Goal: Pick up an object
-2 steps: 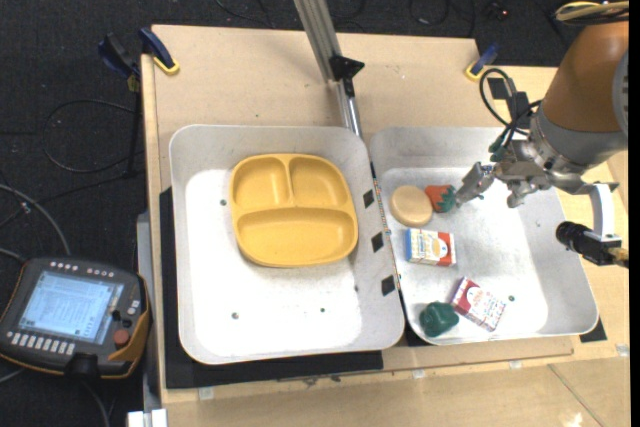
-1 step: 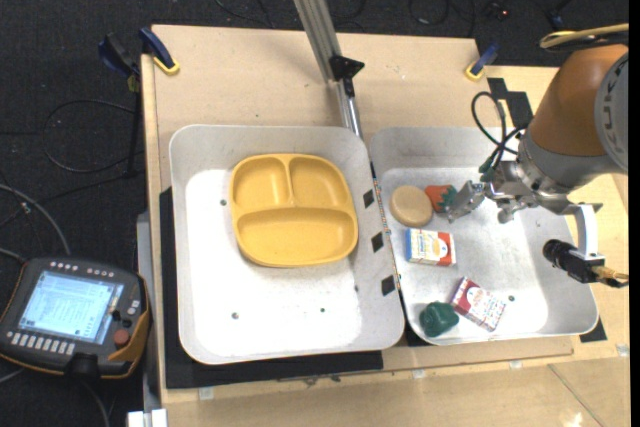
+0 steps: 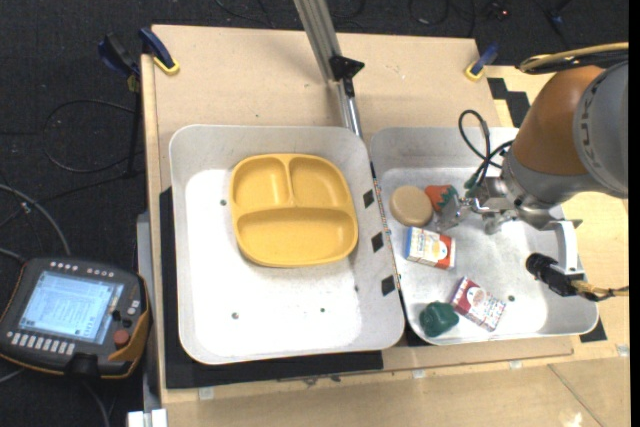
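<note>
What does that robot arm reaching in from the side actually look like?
The arm is bulky and rounded: grey metal casing with a broad orange band above the wrist. A black cable loops beside it. At its end sits a small silvery metal gripper, and a white bracket with a black fitting hangs below.

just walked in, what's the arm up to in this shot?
The arm's gripper is down in the right bin, close to a red object and a round tan disc. Nothing is visibly between its fingers, so no pick is confirmed. Loose in the same bin lie a small white and red carton, a red and white packet and a dark green lump. The left bin holds a yellow divided plate.
</note>
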Controlling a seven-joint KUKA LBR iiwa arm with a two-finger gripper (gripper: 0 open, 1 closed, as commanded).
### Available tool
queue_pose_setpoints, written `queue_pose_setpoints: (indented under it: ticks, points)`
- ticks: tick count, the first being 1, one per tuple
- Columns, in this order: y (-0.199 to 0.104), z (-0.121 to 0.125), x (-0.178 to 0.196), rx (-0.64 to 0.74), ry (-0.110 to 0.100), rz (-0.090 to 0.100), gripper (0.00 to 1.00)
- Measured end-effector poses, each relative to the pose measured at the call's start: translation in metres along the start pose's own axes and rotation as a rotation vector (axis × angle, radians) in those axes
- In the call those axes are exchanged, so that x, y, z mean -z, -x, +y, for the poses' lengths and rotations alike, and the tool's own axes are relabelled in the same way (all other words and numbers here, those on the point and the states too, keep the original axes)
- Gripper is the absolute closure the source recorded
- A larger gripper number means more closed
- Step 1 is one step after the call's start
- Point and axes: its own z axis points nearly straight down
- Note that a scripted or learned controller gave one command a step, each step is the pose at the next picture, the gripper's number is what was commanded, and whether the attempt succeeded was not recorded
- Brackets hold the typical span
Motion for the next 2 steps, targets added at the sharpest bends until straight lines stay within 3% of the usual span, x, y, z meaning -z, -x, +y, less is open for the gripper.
queue_pose_setpoints:
  ticks: [1, 2]
  points:
    - [0.0, 0.001, 0.012, 0.0, 0.003, -0.001, 1.0]
    - [-0.002, 0.004, 0.075, 0.003, 0.007, -0.001, 1.0]
